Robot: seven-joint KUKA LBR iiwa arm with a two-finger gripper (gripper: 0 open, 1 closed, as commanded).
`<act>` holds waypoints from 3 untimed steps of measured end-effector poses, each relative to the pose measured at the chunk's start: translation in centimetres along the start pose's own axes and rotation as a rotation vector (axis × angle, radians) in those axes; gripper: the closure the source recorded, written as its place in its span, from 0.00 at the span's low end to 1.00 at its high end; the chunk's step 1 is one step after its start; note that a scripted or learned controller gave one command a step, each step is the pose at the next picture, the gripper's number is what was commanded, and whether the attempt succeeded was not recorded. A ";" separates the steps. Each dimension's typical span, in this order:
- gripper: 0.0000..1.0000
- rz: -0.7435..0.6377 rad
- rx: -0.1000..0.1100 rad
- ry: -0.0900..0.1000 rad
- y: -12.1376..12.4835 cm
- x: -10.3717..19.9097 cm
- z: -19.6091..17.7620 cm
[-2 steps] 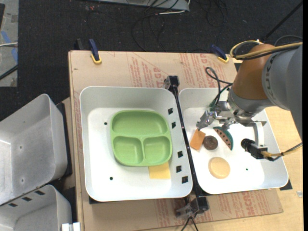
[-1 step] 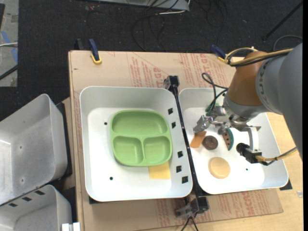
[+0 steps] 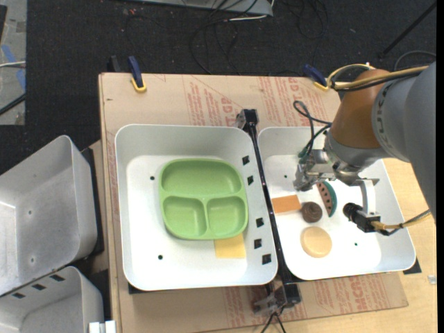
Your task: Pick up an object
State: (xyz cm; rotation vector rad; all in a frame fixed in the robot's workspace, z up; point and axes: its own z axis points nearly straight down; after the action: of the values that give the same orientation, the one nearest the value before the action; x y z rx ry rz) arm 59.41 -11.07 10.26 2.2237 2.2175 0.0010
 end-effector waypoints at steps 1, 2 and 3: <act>1.00 0.000 -0.003 -0.001 0.4 -0.8 -5.9; 1.00 -0.005 -0.003 0.000 0.6 -0.4 -10.2; 1.00 -0.007 -0.005 -0.001 0.4 0.3 -14.9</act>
State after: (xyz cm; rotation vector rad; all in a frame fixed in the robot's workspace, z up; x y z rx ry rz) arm 59.83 -10.73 25.15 2.2129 2.2226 0.0055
